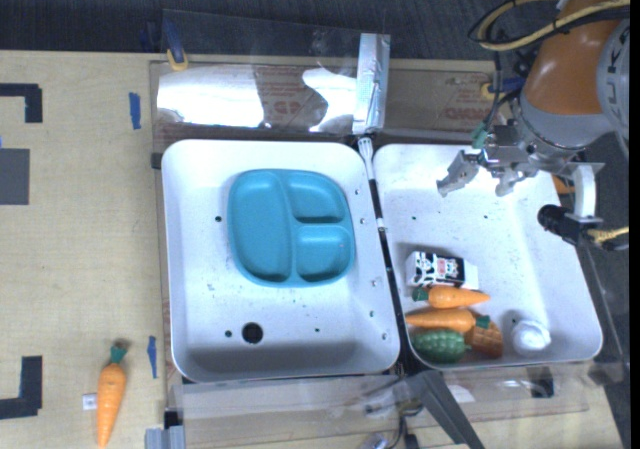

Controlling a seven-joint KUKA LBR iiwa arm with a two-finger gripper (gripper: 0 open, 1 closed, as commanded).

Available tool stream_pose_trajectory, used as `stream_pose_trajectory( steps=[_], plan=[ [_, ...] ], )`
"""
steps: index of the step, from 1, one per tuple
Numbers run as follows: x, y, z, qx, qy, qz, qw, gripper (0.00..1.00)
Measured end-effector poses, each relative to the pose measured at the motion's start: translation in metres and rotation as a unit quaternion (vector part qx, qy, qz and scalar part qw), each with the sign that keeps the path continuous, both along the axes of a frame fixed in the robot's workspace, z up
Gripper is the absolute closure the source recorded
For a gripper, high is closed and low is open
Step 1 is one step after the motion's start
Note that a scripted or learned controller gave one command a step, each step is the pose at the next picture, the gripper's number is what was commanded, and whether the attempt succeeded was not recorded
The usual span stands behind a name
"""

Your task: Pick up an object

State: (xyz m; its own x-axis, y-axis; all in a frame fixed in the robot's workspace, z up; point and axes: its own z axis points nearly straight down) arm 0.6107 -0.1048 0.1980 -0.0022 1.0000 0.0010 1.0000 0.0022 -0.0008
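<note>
**Gripper up over right bin, toys well below it**

Camera view: arm comes in from the right w/ its orange band at top right. Gripper (478, 175) sits over the upper part of the right bin (570, 267), two fingers spread apart, nothing between them. One fingertip (450, 180) points toward the bin's left wall.

The objects are all clustered toward the near edge of the same bin, well apart from the gripper, below it in frame. Closest is a small black-and-white carton (437, 267), below and slightly left of the fingers. Just past it an orange carrot (455, 296), touching the carton's lower edge; then a 2nd orange piece (440, 319), a green veg (440, 343) and a small brown-orange item (486, 337), packed together. A white object (530, 336) lies beside them toward the arm's side.

Left bin (190, 267), across the divider from the gripper, holds a blue divided tray (291, 225). Another toy carrot (110, 392) lies on the bench, far left, outside both bins.
</note>
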Motion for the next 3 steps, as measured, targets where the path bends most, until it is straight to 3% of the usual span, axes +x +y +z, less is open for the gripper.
stream_pose_trajectory(
  steps=[1, 2, 3],
  plan=[
    [-0.060, 0.038, -0.014, 0.0001, 0.001, 0.056, 0.9984, 0.00],
    [-0.114, 0.002, -0.092, 0.0000, 0.001, 0.073, 0.9973, 0.00],
    [-0.015, -0.007, -0.105, -0.0001, -0.009, -0.087, 0.9962, 0.00]
  ],
)
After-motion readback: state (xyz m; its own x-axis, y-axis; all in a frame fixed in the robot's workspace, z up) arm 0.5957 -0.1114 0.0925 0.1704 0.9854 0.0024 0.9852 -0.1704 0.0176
